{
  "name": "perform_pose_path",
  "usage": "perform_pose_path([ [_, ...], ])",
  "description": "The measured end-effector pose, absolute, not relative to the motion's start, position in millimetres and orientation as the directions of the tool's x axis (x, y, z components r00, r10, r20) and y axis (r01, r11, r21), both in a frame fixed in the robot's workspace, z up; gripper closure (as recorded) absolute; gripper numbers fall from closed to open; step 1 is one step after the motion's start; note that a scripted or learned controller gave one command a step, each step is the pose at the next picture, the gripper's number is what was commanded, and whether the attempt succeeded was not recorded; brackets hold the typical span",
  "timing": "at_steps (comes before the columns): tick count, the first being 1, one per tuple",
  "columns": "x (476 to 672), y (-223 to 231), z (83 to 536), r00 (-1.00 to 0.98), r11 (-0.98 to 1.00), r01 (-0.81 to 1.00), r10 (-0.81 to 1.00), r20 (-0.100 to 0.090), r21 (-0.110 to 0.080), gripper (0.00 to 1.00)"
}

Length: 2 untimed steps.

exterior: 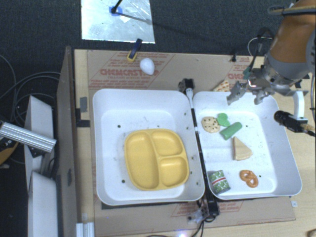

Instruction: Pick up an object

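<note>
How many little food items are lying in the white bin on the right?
6: a round chocolate-chip cookie, two green pieces beside it, a tan wedge mid-bin, a brown pretzel and a green-white packet at the near edge. None looks hidden.

Right bin [281, 147] floor lies open along its right side and far edge — cookie [211, 124], green pieces [230, 130], wedge [241, 149], pretzel [249, 177] and packet [218, 180] crowd the left half.

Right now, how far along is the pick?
Nothing looks picked yet. The gripper hangs open over the right bin's back edge with nothing between its fingers. The cookie, green block, wedge, pretzel and packet all lie in that bin. Descent, grasp and lift remain.
</note>
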<state>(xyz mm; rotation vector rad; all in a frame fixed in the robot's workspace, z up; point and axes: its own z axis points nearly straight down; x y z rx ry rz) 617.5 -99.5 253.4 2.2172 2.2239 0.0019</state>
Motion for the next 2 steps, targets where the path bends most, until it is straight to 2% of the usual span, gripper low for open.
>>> perform_pose_path([
  [1, 625.5, -122, 135, 0.001, -0.001, 1.0, 1.0, 0.001, -0.009, 0.0],
  [2, 628.2, -117, 99, -0.001, 0.001, 1.0, 1.0, -0.001, 0.009, 0.0],
])
